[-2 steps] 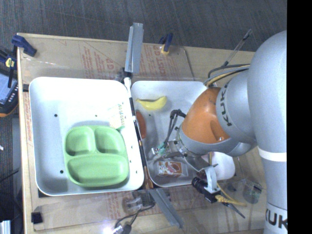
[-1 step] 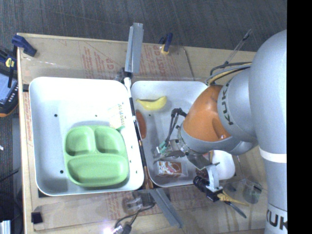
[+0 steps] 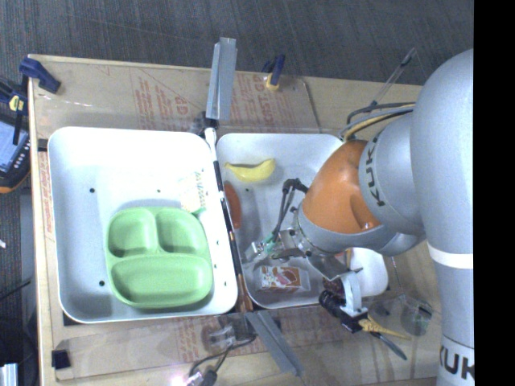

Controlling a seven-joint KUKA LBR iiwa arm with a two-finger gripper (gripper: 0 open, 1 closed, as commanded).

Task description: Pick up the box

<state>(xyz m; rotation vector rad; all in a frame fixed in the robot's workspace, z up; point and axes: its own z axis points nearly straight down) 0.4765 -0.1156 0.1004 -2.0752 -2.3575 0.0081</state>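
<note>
We see the box [image 3: 281, 278] lying flat on the floor of the right bin [image 3: 310, 145], near its front wall, not yet lifted; the tool [image 3: 272, 248] hangs low just above and behind it, and we cannot tell its state. A banana [image 3: 250, 170] rests at the back of that bin, and a green tray [image 3: 158, 257] sits in the left bin [image 3: 72, 215] on the counter [image 3: 121, 95]; we judge the grasp and lift remain.
</note>
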